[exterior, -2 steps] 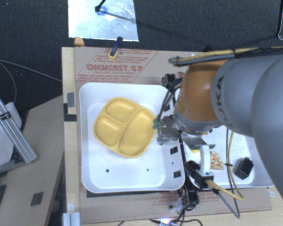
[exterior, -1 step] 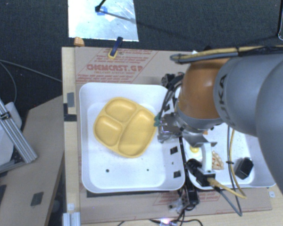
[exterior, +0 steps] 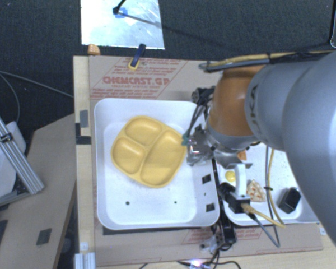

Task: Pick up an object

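Lay flat in the left bin [exterior: 109,209], toward 12 o'clock of its floor: a yellow divided plate [exterior: 148,151], three shallow wells. Looked light, stiff, smooth plastic, likely slippery. Best taken by the raised rim at 3 o'clock, nearest the gripper [exterior: 191,150]. Hung over that edge, under the wrist; grip state impossible to tell. Small items [exterior: 256,191] sat in the right bin [exterior: 280,220].

Robotics lab: arm [exterior: 302,111], cabled bench [exterior: 84,167].

divided tray [exterior: 148,151] in left bin [exterior: 115,212], small items [exterior: 255,190] in right bin [exterior: 302,216]
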